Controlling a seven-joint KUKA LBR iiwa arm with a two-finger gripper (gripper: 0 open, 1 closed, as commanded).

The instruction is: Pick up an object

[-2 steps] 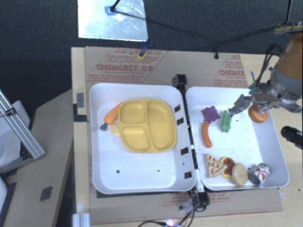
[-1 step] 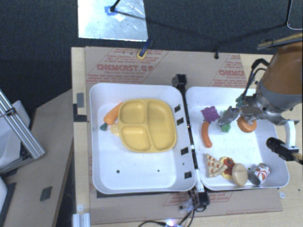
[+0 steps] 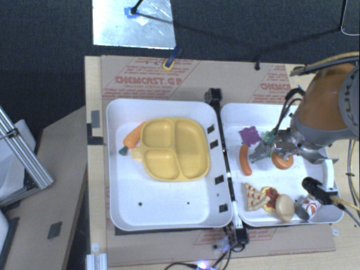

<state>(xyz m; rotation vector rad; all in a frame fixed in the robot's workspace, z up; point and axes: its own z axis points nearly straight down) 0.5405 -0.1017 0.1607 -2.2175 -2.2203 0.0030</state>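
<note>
Right bin [image 3: 233, 117]: I am lowering the fingers [image 3: 264, 149] beside one sausage [image 3: 244, 159], just left of them; their state I cannot tell. Squaring over it first seems wise. Also lying near: one purple piece [image 3: 249, 134], one tomato [image 3: 282, 160], one pizza slice [image 3: 256, 196].

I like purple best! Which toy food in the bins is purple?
The grapes, near the right bin's far edge. The carrot, sausage and pizza slice are orange or red.

Fixed overhead camera, slanted down on both bins [image 3: 121, 207].
</note>
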